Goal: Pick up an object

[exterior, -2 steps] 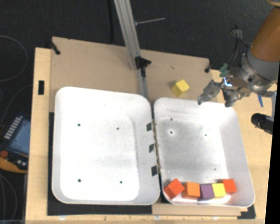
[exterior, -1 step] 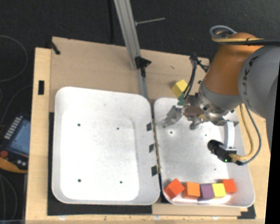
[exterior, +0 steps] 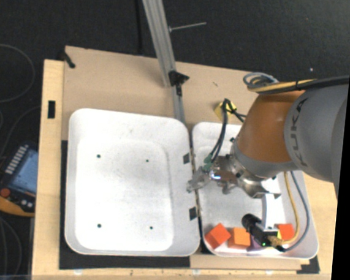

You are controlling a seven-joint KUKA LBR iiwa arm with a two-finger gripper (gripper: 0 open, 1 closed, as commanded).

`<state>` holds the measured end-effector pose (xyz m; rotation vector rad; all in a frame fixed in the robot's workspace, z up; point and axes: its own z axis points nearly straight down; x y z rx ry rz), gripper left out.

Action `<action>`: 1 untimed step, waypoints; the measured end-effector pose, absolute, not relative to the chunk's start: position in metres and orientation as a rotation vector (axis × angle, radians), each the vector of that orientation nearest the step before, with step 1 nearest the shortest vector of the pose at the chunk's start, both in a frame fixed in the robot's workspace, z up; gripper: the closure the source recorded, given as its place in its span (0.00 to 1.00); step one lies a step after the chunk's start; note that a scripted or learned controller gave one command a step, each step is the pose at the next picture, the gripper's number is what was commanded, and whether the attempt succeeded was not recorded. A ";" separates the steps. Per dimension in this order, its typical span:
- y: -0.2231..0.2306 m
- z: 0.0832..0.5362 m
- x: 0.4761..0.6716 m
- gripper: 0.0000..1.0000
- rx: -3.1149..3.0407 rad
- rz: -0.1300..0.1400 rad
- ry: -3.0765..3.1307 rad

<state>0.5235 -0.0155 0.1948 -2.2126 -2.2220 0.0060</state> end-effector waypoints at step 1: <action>-0.018 0.196 0.527 0.00 -2.225 -0.001 -2.219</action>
